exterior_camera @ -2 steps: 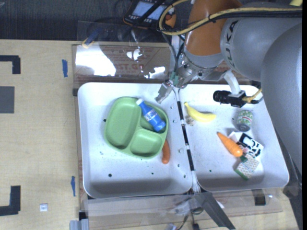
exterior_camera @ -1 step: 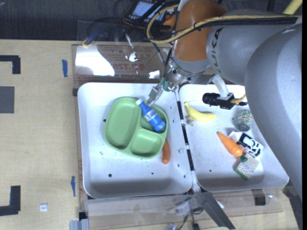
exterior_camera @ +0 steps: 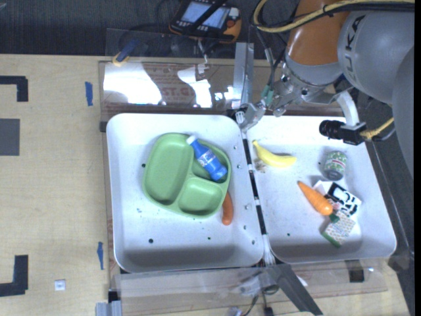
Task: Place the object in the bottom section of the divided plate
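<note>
A green divided plate (exterior_camera: 168,170) lies in the left bin (exterior_camera: 131,242). A blue bottle (exterior_camera: 209,160) with a white cap rests in the plate's upper right section, reaching over the divider. The plate's bottom section (exterior_camera: 199,196) holds nothing. A small orange carrot (exterior_camera: 227,210) lies on the bin floor against the plate's lower right rim. My gripper (exterior_camera: 253,114) hangs at the back, above the seam between the two bins, well behind the plate and the bottle. Nothing is visibly held in it.
The right bin (exterior_camera: 289,232) holds a yellow banana (exterior_camera: 273,157), a larger carrot (exterior_camera: 316,199), a small can (exterior_camera: 335,164), a black-and-white item (exterior_camera: 345,199) and a green packet (exterior_camera: 339,229). The grey arm (exterior_camera: 368,38) and cables fill the upper right.
</note>
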{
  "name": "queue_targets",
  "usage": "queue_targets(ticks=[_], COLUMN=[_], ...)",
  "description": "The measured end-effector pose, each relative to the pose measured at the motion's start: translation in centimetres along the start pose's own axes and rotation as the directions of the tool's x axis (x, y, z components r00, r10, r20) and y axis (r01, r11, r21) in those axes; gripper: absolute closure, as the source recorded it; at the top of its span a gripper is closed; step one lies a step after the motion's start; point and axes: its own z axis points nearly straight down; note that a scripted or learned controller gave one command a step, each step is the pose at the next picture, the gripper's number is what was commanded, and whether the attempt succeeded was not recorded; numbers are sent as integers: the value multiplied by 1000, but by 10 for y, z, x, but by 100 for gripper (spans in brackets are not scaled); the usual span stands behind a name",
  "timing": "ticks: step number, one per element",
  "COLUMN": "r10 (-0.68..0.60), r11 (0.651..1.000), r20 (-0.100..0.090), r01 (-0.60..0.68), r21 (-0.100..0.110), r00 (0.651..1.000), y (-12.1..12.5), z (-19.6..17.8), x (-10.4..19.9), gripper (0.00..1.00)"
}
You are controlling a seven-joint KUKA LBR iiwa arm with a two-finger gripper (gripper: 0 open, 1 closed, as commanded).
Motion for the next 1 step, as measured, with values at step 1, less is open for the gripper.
queue_targets(ticks=[1], r10=[-75], r11=[997], r20=[-2], r01=[75], r21=[2], r00=[997], y=[54], z=[40], x=[100], gripper=[0])
